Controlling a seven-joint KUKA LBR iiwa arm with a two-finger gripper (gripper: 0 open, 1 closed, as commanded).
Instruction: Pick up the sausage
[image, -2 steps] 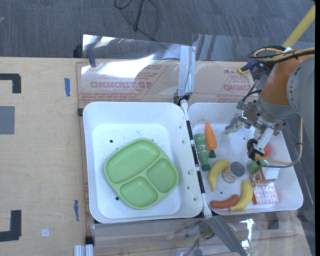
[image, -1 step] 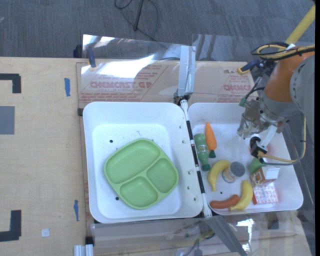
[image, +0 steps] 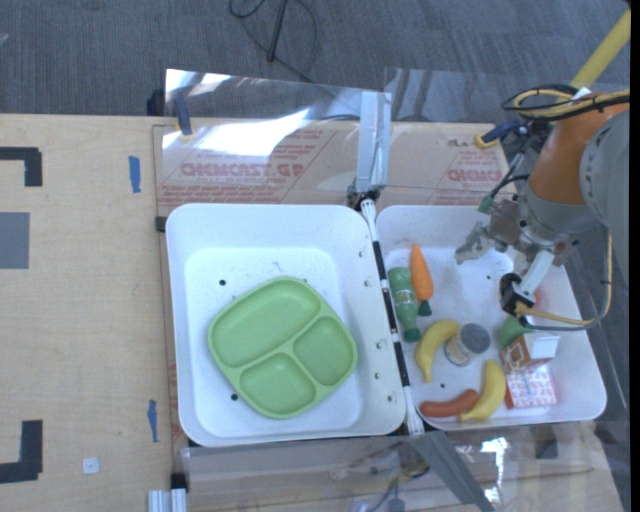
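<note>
Hanging over the right bin (image: 440, 228), the gripper (image: 484, 245) is well apart from the sausage (image: 449, 405); I cannot tell how far it is open.

1. I watch through one camera, fixed above the table (image: 80, 300), looking down at a slant.
2. It sits far enough back that I see the left bin (image: 180, 230) and the right bin (image: 440, 225) whole, side by side.
3. The arm (image: 565, 165) enters from the view's right.
</note>
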